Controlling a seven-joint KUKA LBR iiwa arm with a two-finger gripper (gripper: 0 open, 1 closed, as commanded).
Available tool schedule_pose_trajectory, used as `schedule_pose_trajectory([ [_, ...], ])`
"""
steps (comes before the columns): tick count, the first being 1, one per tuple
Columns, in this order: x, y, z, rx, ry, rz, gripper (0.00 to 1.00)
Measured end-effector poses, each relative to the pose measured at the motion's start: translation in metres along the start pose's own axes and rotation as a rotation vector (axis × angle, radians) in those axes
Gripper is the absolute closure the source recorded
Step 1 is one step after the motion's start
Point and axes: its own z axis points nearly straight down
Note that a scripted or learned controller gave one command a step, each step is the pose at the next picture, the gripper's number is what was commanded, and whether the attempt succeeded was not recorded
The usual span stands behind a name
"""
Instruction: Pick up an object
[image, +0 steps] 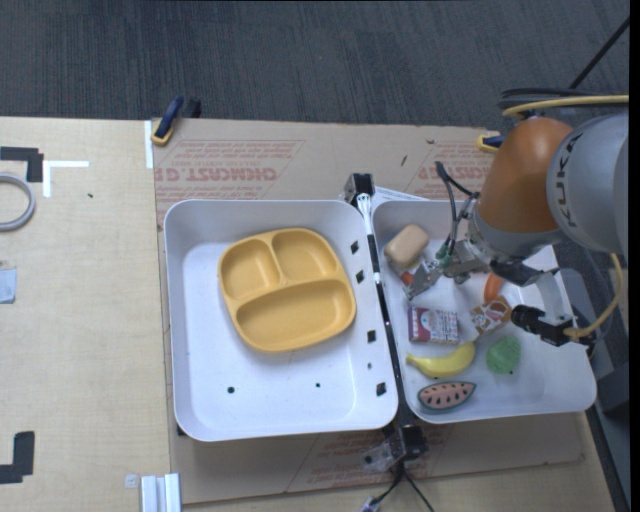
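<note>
Gripper (428, 277) is down in the right bin (570, 385), bread piece (407, 245) just above-left, small carton (433, 325) below (finger spread: can't tell).

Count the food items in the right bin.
At least 6: bread at back, carton, banana, watermelon slice in front, green piece, orange piece. The arm may hide more.
</note>
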Motion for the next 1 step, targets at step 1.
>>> schedule_pose_trajectory([
  [1, -0.0218, -0.0566, -0.0007, -0.001, -0.001, -0.218, 0.0],
])
